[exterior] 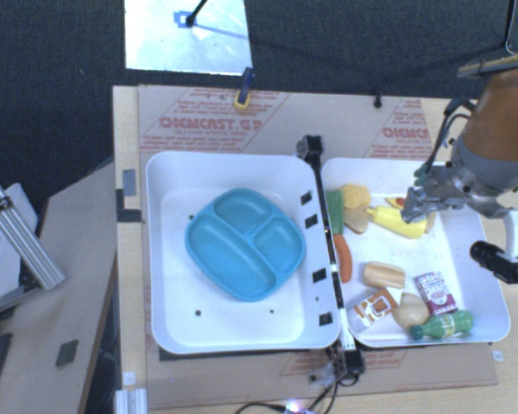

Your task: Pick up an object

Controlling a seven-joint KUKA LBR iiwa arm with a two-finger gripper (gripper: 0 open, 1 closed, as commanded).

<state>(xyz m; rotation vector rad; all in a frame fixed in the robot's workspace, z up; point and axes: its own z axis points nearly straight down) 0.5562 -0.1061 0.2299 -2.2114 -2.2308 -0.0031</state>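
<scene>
Step in hand: the approach to a grasp, by the look of it. The gripper [417, 202] sits low in the right bin [492, 304], at its upper part, directly over the far end of a yellow toy banana [394, 221]. Nothing is lifted yet; the banana lies flat on the bin floor.

Gripper state: cannot tell. Its tip is dark and small from this slanted overhead camera, and the wrist housing blocks much of it. It seems to touch or nearly touch the banana's upper end, but whether the banana is between its jaws is not readable.

Nearby in the same bin: a toy corn cob [356, 197] and a tan bread-like piece [356, 221] just beside the banana's left end, a green vegetable [335, 210] and a carrot [343, 258] along the divider, a hot dog bun [384, 275], a small carton [375, 305], a potato [411, 310], a red packet [435, 291] and a green bottle [442, 325] toward the near edge.

Left bin [168, 231] holds a blue divided plate [244, 243].

Next move, as judged: close on the banana and raise straight up. The banana's curve and smooth skin may let it slip or pivot out.
</scene>
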